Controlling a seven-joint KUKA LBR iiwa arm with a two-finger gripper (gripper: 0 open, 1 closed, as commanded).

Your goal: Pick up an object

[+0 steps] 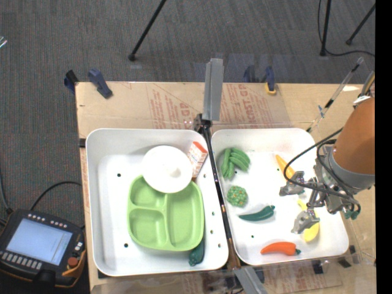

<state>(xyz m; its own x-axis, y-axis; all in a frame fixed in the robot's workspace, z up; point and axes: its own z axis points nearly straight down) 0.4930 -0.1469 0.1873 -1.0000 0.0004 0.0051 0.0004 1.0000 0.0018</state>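
Camera view: end effector sits low over the right bin, near its right wall, arm coming in from the right edge. Fingers look spread, nothing between them, so open and not gripping. One fingertip hangs just above the yellow item by the right wall; touching or not, can't tell.

Right bin contents: green pea pods at upper left, close to the divider wall. Round green bumpy piece below them. Dark green pepper mid-bin. Orange pepper near the front wall. Small orange-yellow piece just left of the end effector, partly crossed by a black cable. Open floor: centre-top of the bin and the front left corner. Right side is crowded by the end effector and cables.

Left bin: green divided tray takes up the middle, white round plate overlapping its upper edge. Small red-white carton wedged between plate and right wall. Dark green item at the front right corner, tucked under the tray edge. Clear strip along the left wall and back.

Bench beyond the bins: bare board, blue clamps at the back edge, grey upright post at the junction of the bins.
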